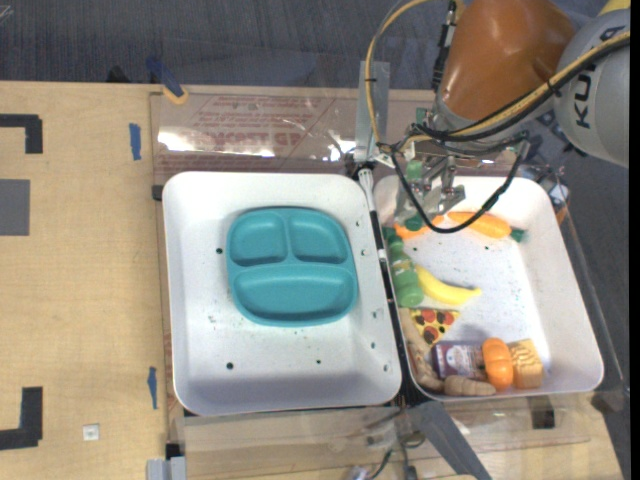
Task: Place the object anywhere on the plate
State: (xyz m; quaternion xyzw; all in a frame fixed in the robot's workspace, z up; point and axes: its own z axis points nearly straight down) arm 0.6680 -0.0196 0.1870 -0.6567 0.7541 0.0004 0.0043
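we see the gripper hanging over the right bin's back edge beside a carrot; its grip is unclear. the teal plate sits mid left bin.

The grey arm carried a glossy orange band, looping yellow and black cables, and dark "KU" lettering.
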